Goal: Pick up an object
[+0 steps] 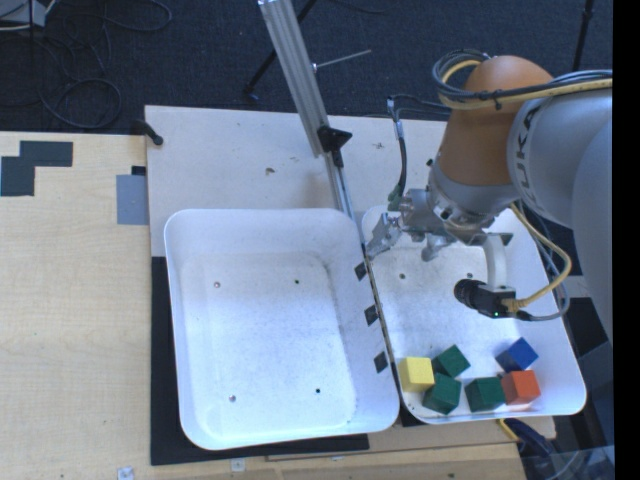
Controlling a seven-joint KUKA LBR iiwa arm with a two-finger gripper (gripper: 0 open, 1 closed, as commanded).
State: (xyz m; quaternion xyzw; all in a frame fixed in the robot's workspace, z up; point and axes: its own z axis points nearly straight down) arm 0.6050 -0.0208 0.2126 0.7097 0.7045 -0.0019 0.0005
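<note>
Several small blocks lie at the near end of the right bin (430,298): a yellow block (417,372), three green blocks (452,360) (441,395) (485,394), a blue block (517,353) and an orange block (521,386). My gripper (405,240) hangs over the far end of that bin, close to the divide between the bins and well away from the blocks. Its two fingers are spread, open, with nothing between them.
The left bin (200,268) sits beside the right one, with black clips (371,314) along the shared rim. A slanted aluminium post (300,78) rises behind the bins. A cable with a black plug (480,295) hangs from the wrist over the right bin.
</note>
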